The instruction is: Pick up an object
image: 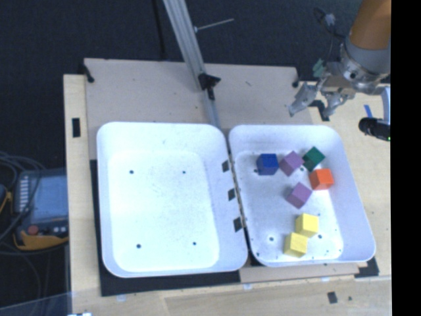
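- So the claw (314,105) hangs open and empty above the right bin's (352,196) far rim, probably staging for a drop.
- All seven blocks sit inside that bin; the green block (314,157) lies nearest.

From my station the view looks evenly and fairly brightly lit; the white bins (164,137) nearly wash out, their rims glaring; shadows under the cubes (299,194) stay soft and short; the floor is dark; the whole picture is slightly soft and grainy.
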`<action>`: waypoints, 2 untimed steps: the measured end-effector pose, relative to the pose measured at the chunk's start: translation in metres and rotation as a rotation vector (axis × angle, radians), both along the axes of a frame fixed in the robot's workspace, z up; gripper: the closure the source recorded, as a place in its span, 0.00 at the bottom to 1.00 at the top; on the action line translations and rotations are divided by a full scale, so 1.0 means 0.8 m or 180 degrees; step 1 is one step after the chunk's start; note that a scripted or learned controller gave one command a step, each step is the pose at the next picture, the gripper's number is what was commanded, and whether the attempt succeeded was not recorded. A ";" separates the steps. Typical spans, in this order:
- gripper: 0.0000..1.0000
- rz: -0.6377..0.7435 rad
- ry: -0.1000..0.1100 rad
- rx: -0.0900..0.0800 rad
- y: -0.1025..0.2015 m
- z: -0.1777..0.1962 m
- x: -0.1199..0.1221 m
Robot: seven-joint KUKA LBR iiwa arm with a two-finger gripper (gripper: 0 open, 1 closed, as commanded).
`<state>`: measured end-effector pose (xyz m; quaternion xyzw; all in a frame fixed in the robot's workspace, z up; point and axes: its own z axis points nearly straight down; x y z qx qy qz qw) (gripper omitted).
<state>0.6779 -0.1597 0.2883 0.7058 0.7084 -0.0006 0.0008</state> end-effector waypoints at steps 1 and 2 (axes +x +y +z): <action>0.00 0.0006 0.0002 -0.0001 0.000 0.000 0.000; 0.00 -0.0004 0.0012 0.0001 0.001 -0.053 -0.004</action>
